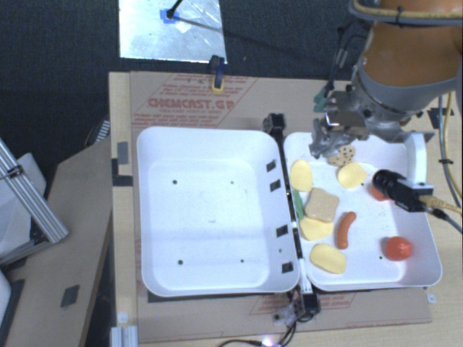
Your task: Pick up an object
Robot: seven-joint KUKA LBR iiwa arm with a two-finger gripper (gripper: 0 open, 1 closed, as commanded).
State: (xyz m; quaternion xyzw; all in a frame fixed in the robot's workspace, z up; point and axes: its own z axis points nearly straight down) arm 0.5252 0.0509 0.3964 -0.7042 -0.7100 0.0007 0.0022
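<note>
The right white bin (423,266) holds several food-like pieces. My gripper (327,144) hangs over its far left corner. A speckled cookie (343,155) lies right beside the gripper; whether it is touched I cannot tell. Nearby lie a yellow oval (301,174) and a yellow round piece (352,175). Toward the front are a tan bread slice (323,204), two more yellow pieces (316,228) (328,258), an orange sausage (345,230) and a red tomato (397,248). A green strip (297,202) lies along the bin's left wall.
The left white bin (210,215) sits next to the right one, with black clips (275,166) along the shared edge. Both rest on cardboard (188,100). A shiny sheet (170,16) lies at the back, with a blue-yellow clamp (217,73) in front of it.
</note>
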